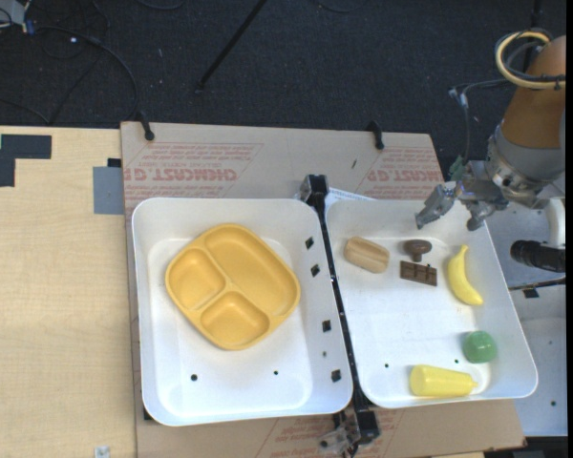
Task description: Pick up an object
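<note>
The right bin (387,370) holds a tan bread roll (367,254), a small brown mushroom-like piece (417,249), a brown chocolate bar piece (419,273), a yellow banana (463,277), a green ball (478,347) and a yellow wedge (441,381). My gripper (453,210) hangs over the bin's far right edge, above and beyond the banana. Its two fingers are spread apart with nothing between them.
The left bin (172,380) carries a yellow divided tray (231,284). A black divider (329,294) runs between the two bins. Cardboard lies under both, and a black bench with cables sits beyond. A wooden surface is at the left.
</note>
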Controlling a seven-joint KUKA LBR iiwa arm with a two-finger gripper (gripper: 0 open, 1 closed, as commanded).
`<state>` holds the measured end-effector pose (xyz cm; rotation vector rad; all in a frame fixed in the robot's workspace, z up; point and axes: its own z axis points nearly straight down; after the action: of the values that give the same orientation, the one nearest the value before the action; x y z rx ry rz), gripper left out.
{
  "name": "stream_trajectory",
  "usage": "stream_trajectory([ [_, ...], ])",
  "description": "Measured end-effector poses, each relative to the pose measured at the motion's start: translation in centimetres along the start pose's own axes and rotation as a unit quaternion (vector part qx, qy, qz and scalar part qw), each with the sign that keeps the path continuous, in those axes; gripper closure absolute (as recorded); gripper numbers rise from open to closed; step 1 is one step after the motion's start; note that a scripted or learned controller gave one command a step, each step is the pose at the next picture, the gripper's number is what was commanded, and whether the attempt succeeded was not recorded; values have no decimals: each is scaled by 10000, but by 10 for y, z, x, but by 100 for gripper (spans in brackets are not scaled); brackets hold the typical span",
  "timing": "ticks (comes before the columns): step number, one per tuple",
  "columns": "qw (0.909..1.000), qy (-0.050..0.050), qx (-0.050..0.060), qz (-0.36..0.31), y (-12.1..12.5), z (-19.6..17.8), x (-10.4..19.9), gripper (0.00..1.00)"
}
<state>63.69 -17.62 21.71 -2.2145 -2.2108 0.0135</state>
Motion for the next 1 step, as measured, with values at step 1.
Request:
stream_trajectory([
  [1,10000,-14,-70,-11,3,-8,0,0],
])
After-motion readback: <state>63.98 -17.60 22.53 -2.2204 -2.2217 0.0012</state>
